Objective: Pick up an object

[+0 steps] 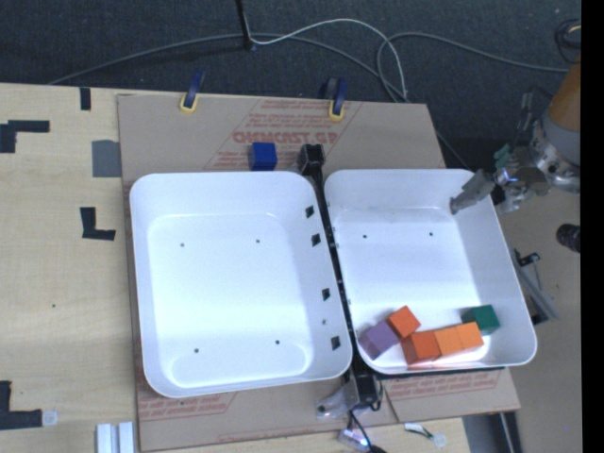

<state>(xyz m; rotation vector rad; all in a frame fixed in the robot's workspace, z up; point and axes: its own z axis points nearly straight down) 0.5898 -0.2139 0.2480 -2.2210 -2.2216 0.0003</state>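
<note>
Nearest to the camera, in the front corner of the right bin: a purple block, an orange cube, a red block, an orange block and a green block. All pressed close together, several touching, and close against the front wall. Beside it, the left bin, and behind that a blue block on the cardboard, outside both bins.

At the far right corner of the right bin, the gripper, just above the rim, well apart from the blocks. Nothing seen held. Too small and turned away to tell whether released or clenched.

Probably at the start of the approach, with nothing picked yet.

Likely troubles from here:
- Closing on two touching blocks at once, then dropping one or both
- Landing on top of a block instead of around it, for lack of free space between neighbours
- Hitting the front wall when reaching for the red or orange block
- Pushing the pile aside and closing on air
</note>
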